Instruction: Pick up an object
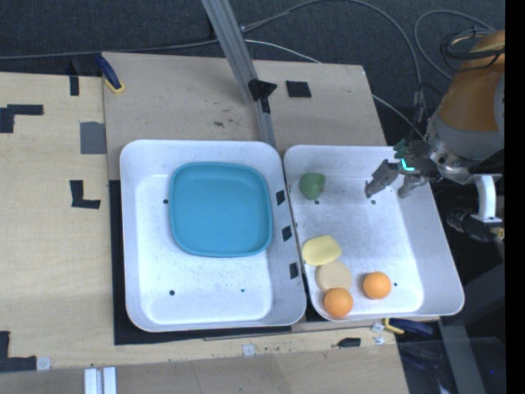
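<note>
The right bin (426, 245) holds a green round object (312, 185) near its back left. At its front lie a yellow lump (321, 249), a beige round piece (334, 275) and two orange balls (338, 302) (376, 286). My gripper (393, 181) hangs over the bin's back right part, fingers spread open and nothing between them. It is well right of the green object and above the orange balls in the view.
The left bin (139, 220) carries a blue square plate (220, 208). A grey metal pole (238, 48) slants down to the bins' shared back edge. Cables lie on the dark floor behind the bench.
</note>
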{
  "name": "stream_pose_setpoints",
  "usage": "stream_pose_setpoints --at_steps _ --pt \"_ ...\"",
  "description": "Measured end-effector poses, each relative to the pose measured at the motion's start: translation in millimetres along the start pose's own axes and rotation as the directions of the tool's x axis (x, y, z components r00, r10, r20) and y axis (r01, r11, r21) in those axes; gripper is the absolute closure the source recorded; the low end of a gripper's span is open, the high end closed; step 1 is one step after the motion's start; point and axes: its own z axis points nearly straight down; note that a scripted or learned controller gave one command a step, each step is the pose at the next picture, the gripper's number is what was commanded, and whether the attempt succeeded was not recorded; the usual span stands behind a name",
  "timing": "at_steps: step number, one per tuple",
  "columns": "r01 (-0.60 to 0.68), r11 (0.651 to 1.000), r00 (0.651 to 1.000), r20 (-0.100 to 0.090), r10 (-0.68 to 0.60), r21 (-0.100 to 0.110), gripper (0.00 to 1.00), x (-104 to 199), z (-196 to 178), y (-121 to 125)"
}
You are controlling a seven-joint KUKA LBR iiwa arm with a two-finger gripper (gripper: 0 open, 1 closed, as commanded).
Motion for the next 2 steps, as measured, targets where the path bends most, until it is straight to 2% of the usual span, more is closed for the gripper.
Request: stream_pose_setpoints --at_steps 1,2 --pt "0.0 1.0 1.0 0.0 0.0 0.0 0.0 0 0 0" --pt "0.0 1.0 1.0 -0.001 0.0 0.004 0.0 2 43 -3"
